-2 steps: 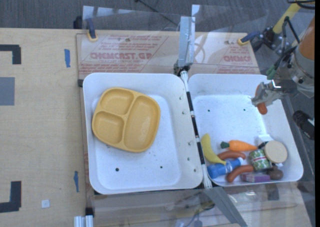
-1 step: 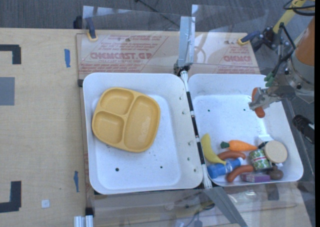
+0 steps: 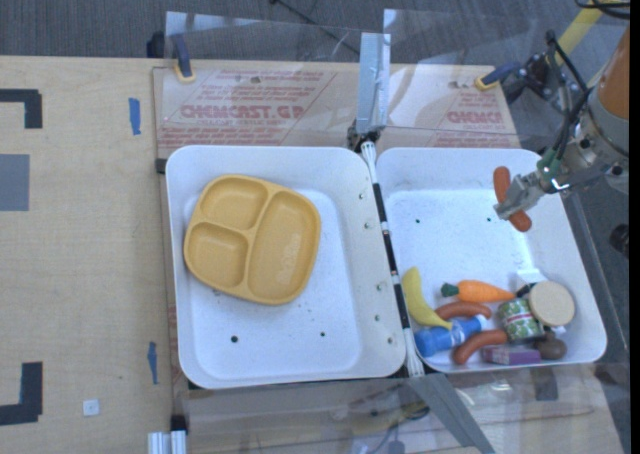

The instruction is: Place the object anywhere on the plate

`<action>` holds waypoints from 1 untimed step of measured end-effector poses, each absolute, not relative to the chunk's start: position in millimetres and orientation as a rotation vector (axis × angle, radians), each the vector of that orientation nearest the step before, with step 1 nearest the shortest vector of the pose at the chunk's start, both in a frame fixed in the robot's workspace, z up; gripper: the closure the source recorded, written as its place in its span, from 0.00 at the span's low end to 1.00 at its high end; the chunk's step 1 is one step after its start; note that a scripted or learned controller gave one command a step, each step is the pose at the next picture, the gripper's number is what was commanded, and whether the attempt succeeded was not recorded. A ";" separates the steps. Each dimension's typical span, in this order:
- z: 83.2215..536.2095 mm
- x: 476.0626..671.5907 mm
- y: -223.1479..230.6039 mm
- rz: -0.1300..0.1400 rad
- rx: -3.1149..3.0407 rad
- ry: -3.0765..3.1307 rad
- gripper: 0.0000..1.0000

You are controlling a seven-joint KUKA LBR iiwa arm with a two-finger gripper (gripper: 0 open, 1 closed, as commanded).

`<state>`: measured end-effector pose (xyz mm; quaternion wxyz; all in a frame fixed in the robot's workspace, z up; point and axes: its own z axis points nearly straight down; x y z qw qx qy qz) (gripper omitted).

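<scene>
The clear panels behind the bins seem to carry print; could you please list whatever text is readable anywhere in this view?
"CHEMCAST GP", red, on the left clear panel; finer lines around it are too blurred to read.
"CHEMCAS", cut off, on the right clear panel.
The green can has a label too small to read.

right bin: far half open | near edge: toy pile | plate: unobstructed
</scene>
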<state>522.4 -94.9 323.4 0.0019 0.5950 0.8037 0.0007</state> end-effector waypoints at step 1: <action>315.9 491.7 -99.3 0.000 1.743 2.614 1.00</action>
